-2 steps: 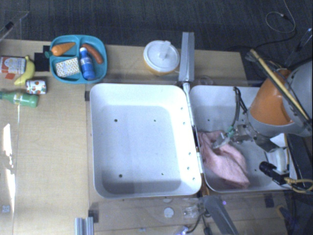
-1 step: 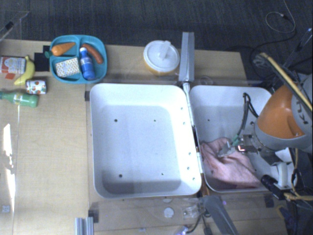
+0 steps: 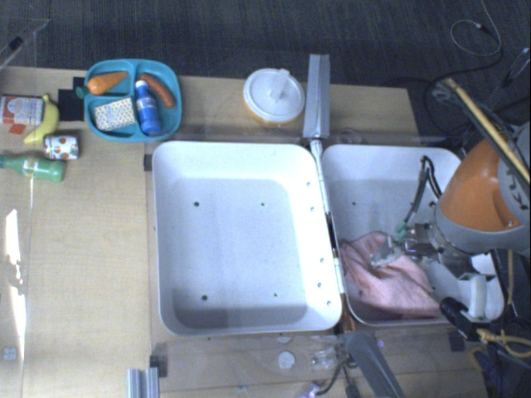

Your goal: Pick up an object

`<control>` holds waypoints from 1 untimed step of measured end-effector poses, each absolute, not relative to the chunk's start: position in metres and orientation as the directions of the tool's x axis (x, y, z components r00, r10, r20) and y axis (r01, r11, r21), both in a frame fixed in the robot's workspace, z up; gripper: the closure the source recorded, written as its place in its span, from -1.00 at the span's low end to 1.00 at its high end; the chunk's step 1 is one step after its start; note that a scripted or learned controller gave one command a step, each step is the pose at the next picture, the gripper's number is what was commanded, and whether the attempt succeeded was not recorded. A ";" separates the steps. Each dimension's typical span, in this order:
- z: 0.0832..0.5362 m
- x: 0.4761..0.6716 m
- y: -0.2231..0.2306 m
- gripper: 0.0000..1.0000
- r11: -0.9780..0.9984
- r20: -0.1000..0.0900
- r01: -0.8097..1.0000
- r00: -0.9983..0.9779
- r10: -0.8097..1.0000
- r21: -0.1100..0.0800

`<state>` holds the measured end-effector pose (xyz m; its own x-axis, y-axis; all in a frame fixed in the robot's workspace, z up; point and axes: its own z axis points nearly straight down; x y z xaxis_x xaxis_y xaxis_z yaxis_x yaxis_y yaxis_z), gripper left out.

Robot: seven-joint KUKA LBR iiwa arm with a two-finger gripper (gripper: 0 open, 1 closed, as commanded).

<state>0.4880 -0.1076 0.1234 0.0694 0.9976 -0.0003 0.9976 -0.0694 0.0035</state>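
From the camera above the bench, the arm (image 3: 481, 197) is reaching in from the right and is leaning down into the right bin (image 3: 365, 168). Its gripper (image 3: 397, 249) is sitting right on top of a pink cloth (image 3: 388, 284). The cloth is lying crumpled in the near part of the right bin, close to the wall between the two bins.

I cannot tell how the gripper is set, because its tip is small and mixed in with the folds of the cloth. So I cannot say that it is holding the cloth.

Here is what could be going wrong. The cloth is soft and floppy. If the gripper is only pinching a thin fold, the cloth may be slipping out as the arm is lifting. If it is pushing down too hard, it may just be squashing the cloth flat against the bin floor. The cloth is also lying near the bin wall, so a corner may be catching on the edge and tugging free.

The left bin (image 3: 241, 239) is sitting just beside the right one. Far off on the bench, a blue tray (image 3: 170, 85) of toy food and a white lid (image 3: 274, 94) are lying well apart from the arm.
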 end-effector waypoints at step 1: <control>0.092 0.520 -0.091 -1.00 0.025 -0.005 1.000 -0.025 1.000 0.018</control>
